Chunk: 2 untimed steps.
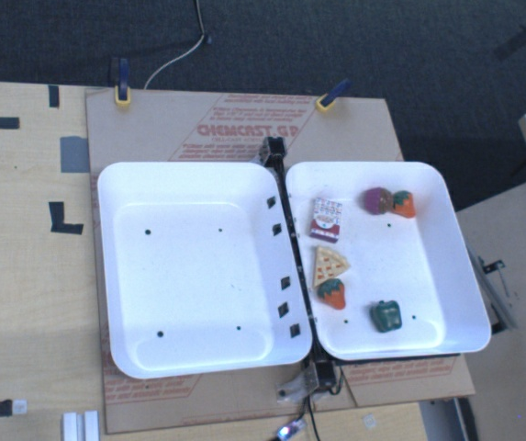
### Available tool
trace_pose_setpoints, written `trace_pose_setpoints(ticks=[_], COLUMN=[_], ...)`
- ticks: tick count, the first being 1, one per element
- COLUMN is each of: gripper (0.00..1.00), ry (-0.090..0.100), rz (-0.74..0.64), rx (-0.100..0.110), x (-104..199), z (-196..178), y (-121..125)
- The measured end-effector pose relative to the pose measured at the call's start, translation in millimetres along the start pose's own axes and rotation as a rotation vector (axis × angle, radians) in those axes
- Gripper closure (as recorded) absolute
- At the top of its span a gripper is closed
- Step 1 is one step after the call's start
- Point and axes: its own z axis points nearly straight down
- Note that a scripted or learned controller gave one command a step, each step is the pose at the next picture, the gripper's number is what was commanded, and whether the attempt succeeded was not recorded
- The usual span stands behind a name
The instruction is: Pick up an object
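Observation:
The right bin [432, 246] holds several small toy foods. A red and white carton [327, 220] lies near its left wall. Below that sits a yellow waffle-like wedge [330, 265], with a red strawberry [334, 293] touching its lower edge. A green pepper [386, 316] rests near the front. At the back, a dark purple round piece [377, 200] touches an orange and red piece [403, 204].
The left bin [189, 265] adjoins the right one along a seam with black clips [285, 283]. Both stand on a cardboard sheet [244, 131] held by two clamps [121, 92]. A white cable [175, 62] trails off behind.

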Motion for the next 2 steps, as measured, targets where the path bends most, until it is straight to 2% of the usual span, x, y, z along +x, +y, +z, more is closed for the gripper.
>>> trace_pose_setpoints(ticks=[2], gripper=[1.00], ry=[-0.004], rz=[-0.006], rx=[-0.010], x=[1.8], z=[-19.8], y=[1.7])
